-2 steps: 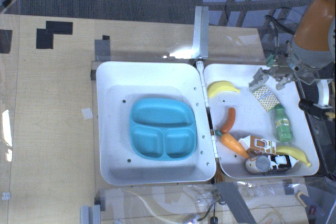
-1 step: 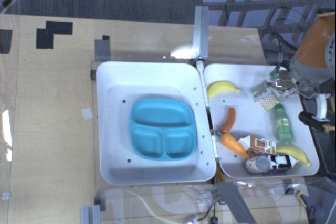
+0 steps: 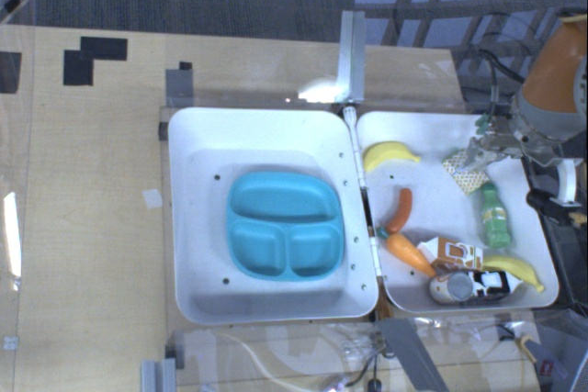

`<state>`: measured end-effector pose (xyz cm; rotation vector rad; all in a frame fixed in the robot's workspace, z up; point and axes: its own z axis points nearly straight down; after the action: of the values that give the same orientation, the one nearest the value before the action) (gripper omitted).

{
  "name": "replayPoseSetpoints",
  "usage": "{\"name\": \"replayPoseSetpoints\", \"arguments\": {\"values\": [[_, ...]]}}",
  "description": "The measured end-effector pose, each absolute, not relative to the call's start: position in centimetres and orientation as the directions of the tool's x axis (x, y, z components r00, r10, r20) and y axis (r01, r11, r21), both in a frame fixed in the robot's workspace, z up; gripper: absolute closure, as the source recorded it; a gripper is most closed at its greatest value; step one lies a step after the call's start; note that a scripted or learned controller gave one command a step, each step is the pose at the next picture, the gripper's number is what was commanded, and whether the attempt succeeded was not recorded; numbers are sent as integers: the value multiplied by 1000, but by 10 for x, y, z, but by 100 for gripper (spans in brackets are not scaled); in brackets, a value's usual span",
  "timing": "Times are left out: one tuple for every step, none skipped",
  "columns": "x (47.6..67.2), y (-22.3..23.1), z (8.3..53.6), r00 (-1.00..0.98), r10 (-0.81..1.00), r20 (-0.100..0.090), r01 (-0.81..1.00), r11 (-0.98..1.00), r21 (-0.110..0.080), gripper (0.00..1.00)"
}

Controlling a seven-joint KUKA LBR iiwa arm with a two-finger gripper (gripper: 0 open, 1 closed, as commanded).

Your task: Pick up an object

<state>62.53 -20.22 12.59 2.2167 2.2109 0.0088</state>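
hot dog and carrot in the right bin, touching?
Cannot tell. In the camera view the hot dog's lower end meets the carrot's top with no clear gap, but overlap from the slant could look the same.

Green bottle (image 3: pixel 495 218) lying flat in right bin; banana (image 3: pixel 389 155) far-left corner.

No print I can read, green bottle (image 3: pixel 495 218) label a blur, carton (image 3: pixel 457 252) markings too small
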Motion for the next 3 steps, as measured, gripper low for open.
{"name": "replayPoseSetpoints", "arguments": {"values": [[625,-202,126,2,1000,-4,1000,-2,11,0],[609,-199,97,90,996,-4,996,-90,27,0],[612,-200,111,88,996,-9,996,-87,36,100]]}}
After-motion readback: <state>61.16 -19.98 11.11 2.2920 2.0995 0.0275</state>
